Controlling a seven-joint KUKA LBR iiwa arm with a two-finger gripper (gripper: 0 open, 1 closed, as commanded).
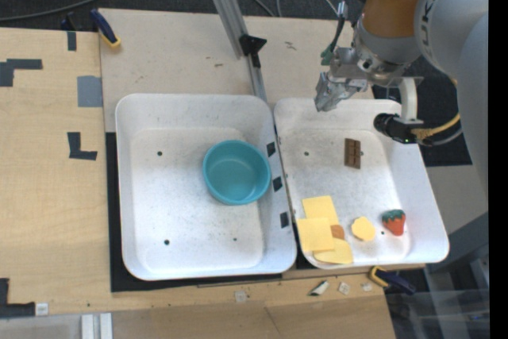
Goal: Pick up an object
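Observation:
My gripper (327, 99) hangs over the far left corner of the right bin (413, 171), well above its floor, with nothing seen between its fingers. In that bin lie a small brown block (352, 153) near the middle, yellow cheese-like slices (321, 231) at the front left, a small yellow round piece (363, 229) and a red strawberry-like toy (394, 221) at the front right. A teal bowl (236, 171) stands upright in the left bin (143, 171), toward its right side.
A slanted metal pole (230, 8) rises behind the bins. Cables trail across the dark back of the bench. A blue and yellow clamp (105, 28) sits at the board's far left corner. Small scraps lie at the front edge (333, 287).

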